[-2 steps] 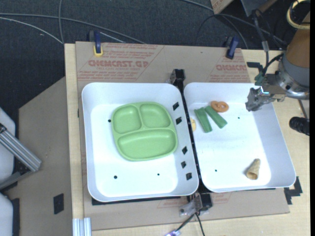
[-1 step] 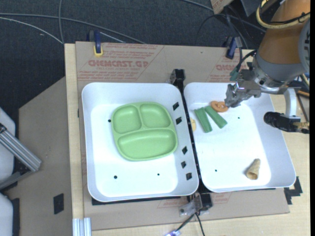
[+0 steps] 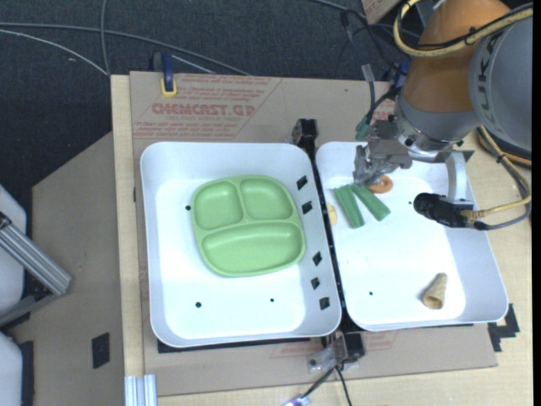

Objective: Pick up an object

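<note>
1. Left of frame: a shallow white plastic bin (image 3: 161,227) holds a light-green moulded plate (image 3: 248,227) with three compartments, lying flat at its centre. We judge it too broad for an easy pick.
2. At the wall between the bins, on the right bin's side, lies a small pale-yellow piece (image 3: 331,216), too small for us to identify.
3. Centre right, in the second shallow white bin (image 3: 406,269), lie two flat green sticks (image 3: 347,207). They are side by side and nearly touching, with long axes running from upper left to lower right.
4. Just above the sticks' upper ends, the claw (image 3: 370,172) points down. A small round orange piece (image 3: 382,185) lies at its lower right edge, partly covered. We cannot tell whether the claw is wide, narrow or holding anything. We judge the orange piece the nearest target, though the right-hand stick (image 3: 372,203) just beside it crowds the approach.
5. Lower right: a tan cone-shaped piece (image 3: 435,291) lies well apart from the rest, unobstructed.
</note>
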